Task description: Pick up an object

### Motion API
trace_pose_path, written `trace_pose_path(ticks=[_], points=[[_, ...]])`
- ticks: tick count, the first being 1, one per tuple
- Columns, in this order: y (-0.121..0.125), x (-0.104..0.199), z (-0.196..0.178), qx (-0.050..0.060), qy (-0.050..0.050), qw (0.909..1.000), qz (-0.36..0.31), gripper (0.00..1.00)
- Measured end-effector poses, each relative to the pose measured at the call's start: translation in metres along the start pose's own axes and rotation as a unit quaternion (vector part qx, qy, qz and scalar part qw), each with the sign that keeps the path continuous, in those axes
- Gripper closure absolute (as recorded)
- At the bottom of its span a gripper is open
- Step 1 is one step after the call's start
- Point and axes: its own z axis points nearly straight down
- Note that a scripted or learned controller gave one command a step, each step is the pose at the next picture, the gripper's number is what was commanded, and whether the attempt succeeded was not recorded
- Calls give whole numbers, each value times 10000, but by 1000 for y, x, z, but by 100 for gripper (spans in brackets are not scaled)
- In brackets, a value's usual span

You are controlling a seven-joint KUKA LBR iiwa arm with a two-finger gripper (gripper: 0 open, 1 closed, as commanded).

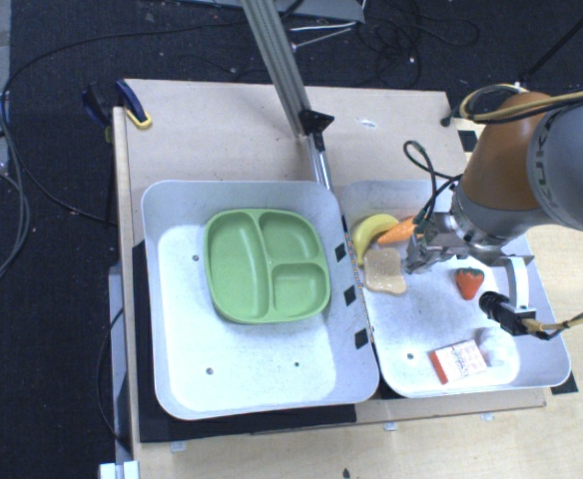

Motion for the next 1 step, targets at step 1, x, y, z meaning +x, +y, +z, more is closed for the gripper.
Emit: trace_pose_path(ticks=[1], points=[[6,9,-57,-26,-4,10000,-29,100]])
